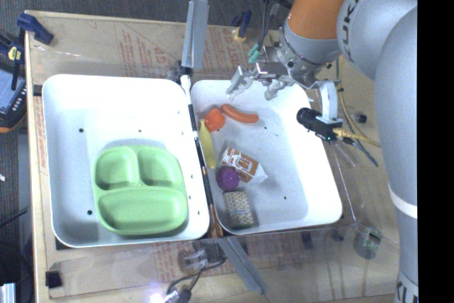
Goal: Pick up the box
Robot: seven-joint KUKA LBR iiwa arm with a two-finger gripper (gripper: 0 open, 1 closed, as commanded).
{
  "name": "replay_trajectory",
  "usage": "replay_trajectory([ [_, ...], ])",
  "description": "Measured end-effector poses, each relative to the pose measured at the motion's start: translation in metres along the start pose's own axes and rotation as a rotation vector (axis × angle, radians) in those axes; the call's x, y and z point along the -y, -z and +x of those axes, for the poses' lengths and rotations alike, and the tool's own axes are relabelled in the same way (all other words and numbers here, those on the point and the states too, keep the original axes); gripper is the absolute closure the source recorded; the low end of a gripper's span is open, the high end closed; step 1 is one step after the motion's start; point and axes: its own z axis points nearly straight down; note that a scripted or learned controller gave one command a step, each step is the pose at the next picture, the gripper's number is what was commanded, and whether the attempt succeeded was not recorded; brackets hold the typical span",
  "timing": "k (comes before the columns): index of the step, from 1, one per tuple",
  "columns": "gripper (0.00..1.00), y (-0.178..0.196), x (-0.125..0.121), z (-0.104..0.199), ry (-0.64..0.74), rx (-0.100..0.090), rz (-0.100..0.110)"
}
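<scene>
**Box lay in the right bin, claw hovering bare at the far rim**

On the arm's grey casing the letters "KU" could be read; the print on the box (241, 164) was too small to make out. The box — white and orange — lay tilted mid-floor in the right bin (312, 181). Beside the box sat a purple ball (228, 178), with a patterned sponge (239, 208) just nearer the camera. Beyond the box were an orange ball (215, 118), a carrot (240, 114) and a yellow piece (206, 142). The left bin (64, 152) held a green divided tray (140, 190). The claw (257, 84) was spread, gripping nothing, above the far rim — well apart from the box.
</scene>
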Motion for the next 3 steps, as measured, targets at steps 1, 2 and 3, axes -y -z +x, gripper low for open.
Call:
replay_trajectory([
  [1,0.0,-0.143,0.008,-0.059,-0.003,0.002,0.001],
  [2,0.0,-0.151,-0.035,-0.079,0.183,0.001,-0.005],
  [3,0.0,-0.128,0.023,-0.095,0.29,0.0,-0.003],
])
